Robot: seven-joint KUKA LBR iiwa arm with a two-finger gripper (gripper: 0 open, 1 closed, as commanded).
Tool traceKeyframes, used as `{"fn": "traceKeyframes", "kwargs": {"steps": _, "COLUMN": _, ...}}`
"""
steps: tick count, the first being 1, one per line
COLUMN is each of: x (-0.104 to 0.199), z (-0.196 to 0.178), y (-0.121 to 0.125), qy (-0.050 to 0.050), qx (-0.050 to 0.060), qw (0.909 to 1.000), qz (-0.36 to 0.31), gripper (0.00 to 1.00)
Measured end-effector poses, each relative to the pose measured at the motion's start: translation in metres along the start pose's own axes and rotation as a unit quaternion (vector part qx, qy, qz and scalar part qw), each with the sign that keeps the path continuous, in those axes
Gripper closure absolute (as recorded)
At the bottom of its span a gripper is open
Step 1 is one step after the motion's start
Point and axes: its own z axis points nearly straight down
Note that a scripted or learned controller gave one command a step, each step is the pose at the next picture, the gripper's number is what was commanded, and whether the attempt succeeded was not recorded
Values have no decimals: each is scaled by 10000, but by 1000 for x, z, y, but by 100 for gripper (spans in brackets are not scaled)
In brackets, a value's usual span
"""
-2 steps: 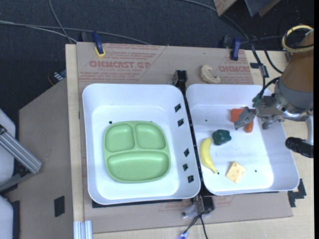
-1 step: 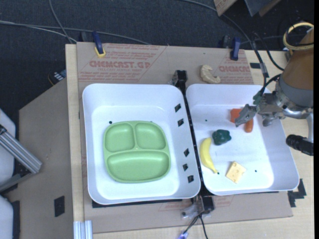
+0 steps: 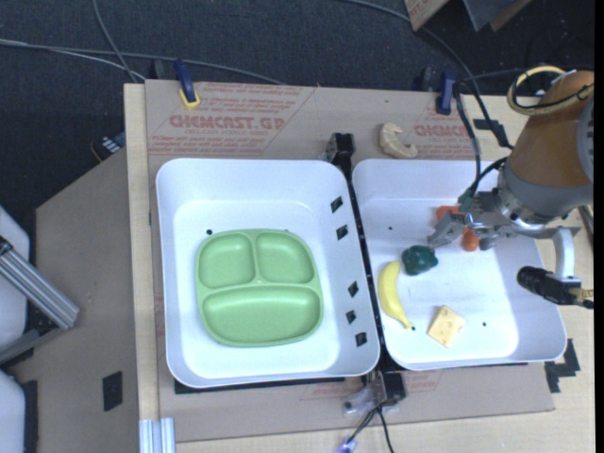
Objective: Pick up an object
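In the camera view, the end effector [image 3: 454, 229] is seen low in the right bin [image 3: 528, 343], its opening impossible to judge and nothing visibly held, with the dark green object [image 3: 419, 260] just below-left, so the pick is judged undone.

a green plate [image 3: 260, 287] with three parts sits in the left white bin [image 3: 179, 253]. the right white bin [image 3: 528, 343] is just beside it. black clips [image 3: 351, 291] run down the wall between them. both bins rest on a brown board [image 3: 245, 116] with red letters. a small tan thing [image 3: 397, 141] lies on the board behind the right bin. a blue clamp [image 3: 186, 83] holds the board's far edge.
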Motion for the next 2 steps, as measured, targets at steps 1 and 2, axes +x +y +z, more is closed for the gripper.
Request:
{"fn": "traceKeyframes", "kwargs": {"steps": 1, "x": -5, "z": 36, "y": 2, "qy": -36, "qx": -69, "qw": 10000, "qz": 22, "gripper": 0}}
{"fn": "traceKeyframes", "kwargs": {"steps": 2, "x": -6, "z": 37, "y": 5, "qy": -51, "qx": -121, "qw": 9999, "qz": 18, "gripper": 0}}
